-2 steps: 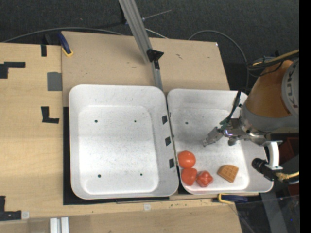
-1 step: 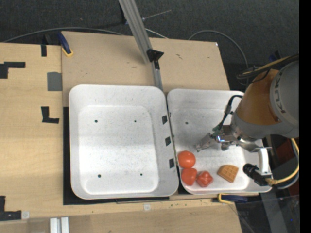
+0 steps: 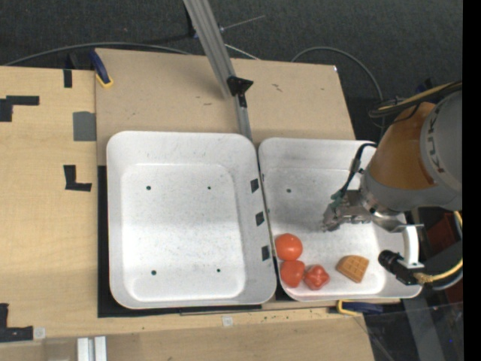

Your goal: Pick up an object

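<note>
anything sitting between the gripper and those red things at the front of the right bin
Nothing visible does. The gripper hangs over bare white floor of the right bin, and the stretch from it to the red objects is bare. The tan waffle-like piece lies off to the side, apart from them.

We see a metal pole [image 3: 214,40] slanting over the far bench. A blue-yellow clamp [image 3: 101,68] sits far left.

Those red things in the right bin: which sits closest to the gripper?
The round orange-red one, topmost of the three and nearest the gripper; the other two lie lower.
</note>
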Action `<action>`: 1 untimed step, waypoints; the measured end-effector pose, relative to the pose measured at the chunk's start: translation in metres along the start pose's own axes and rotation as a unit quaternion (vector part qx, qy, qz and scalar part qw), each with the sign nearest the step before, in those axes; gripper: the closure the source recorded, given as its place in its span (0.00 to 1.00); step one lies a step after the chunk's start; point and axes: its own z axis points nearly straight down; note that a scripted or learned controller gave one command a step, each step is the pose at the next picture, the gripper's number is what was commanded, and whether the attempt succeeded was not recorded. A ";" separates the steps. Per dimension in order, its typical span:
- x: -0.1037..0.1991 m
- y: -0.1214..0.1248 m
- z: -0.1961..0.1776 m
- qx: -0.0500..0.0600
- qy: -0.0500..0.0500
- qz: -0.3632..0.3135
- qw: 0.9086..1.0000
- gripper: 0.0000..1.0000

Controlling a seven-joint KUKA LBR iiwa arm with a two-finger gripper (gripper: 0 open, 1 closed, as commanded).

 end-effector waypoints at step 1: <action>0.008 0.004 -0.060 -0.004 -0.001 0.000 1.000 1.00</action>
